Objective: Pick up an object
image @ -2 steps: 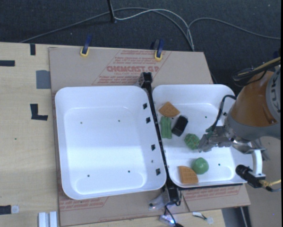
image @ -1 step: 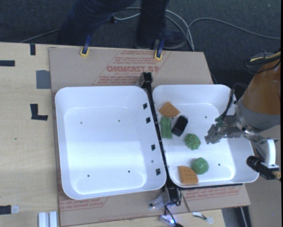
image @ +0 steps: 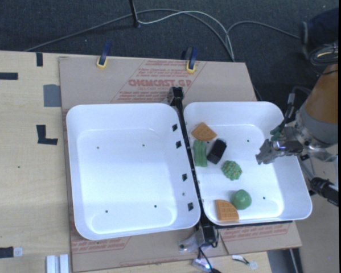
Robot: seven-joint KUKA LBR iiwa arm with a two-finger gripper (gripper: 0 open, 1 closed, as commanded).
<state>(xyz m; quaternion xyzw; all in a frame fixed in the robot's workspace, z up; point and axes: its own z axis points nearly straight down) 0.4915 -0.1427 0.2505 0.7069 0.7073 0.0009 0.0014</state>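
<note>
The grey two-finger gripper hangs over the right white plastic bin, near its right wall; whether its jaws are open cannot be told. A bumpy green ball lies nearby, apart.

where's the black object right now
The black object lies in the right bin, near its left side, just right of the green stick and below the orange wedge.
</note>
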